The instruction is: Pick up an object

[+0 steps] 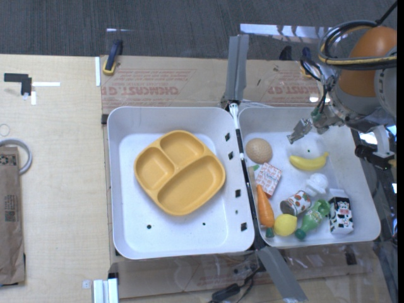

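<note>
Two white bins sit side by side on the surface (50,169). Going big to small: the left bin (126,232) has a yellow divided plate (180,172), and the right bin (363,188) holds the small stuff: a banana (308,162), a brown round thing (259,150) that might be a potato or bread roll, a carrot (264,208), a milk carton (341,215), a lemon (285,225). Nothing's picked up yet, so basically the whole job is left. The tool (302,131) hovers above the right bin's back part, near the banana, with nothing between its fingers; can't tell if they're spread or closed. The banana looks closest: smooth, curved, lying flat and apart from the clutter.
</note>
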